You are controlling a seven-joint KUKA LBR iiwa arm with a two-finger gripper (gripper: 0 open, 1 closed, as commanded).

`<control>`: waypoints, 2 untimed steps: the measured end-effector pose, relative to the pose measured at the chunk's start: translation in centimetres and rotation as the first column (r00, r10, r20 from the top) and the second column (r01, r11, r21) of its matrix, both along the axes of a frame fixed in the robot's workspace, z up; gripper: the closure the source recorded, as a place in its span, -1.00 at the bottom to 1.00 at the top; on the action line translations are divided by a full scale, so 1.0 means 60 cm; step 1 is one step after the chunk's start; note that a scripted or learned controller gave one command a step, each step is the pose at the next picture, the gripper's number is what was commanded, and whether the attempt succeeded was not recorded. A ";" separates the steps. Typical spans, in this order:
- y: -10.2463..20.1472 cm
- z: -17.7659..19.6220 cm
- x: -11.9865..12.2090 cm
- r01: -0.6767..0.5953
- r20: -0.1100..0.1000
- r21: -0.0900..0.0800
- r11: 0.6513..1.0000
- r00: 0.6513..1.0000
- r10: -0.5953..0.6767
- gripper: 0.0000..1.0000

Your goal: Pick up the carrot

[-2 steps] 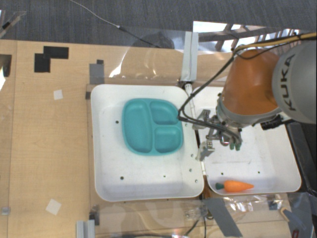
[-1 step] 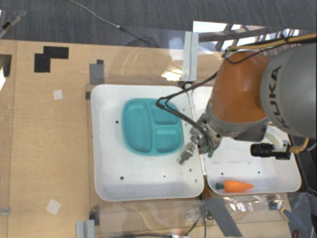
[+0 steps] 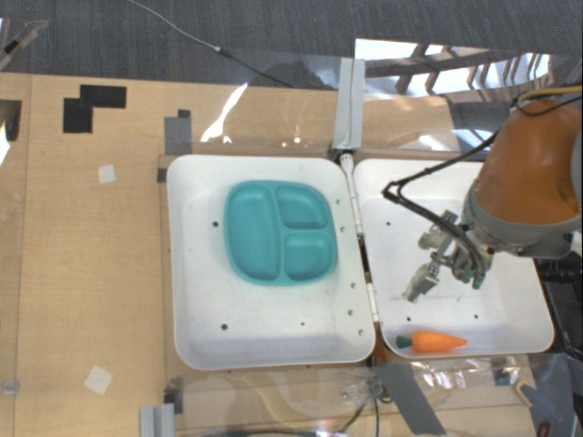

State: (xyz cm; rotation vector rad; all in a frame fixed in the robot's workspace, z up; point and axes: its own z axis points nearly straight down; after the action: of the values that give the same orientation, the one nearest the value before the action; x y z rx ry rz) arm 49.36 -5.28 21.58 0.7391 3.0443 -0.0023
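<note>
An orange carrot (image 3: 439, 341) with a green stem end lies flat near the front edge of the right bin (image 3: 392, 198). My gripper (image 3: 422, 286) hangs above the middle of that bin, a little behind and to the left of the carrot, clear of it. Nothing shows between its tips. The arm's orange band fills the right side of the bin area.
The left bin (image 3: 196, 262) holds a teal divided plate (image 3: 279, 231) in its middle. A black cable loops from the arm over the right bin's back half. A metal divider runs between the two bins.
</note>
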 end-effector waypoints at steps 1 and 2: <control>0.067 -0.051 -0.007 0.153 -0.001 0.006 0.988 0.988 -0.153 -1.00; 0.031 0.006 0.084 -0.334 0.003 -0.001 0.943 0.943 0.334 -1.00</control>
State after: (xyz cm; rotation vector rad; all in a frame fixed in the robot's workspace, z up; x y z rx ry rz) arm 54.37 -3.42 21.95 0.2126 3.1223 0.0014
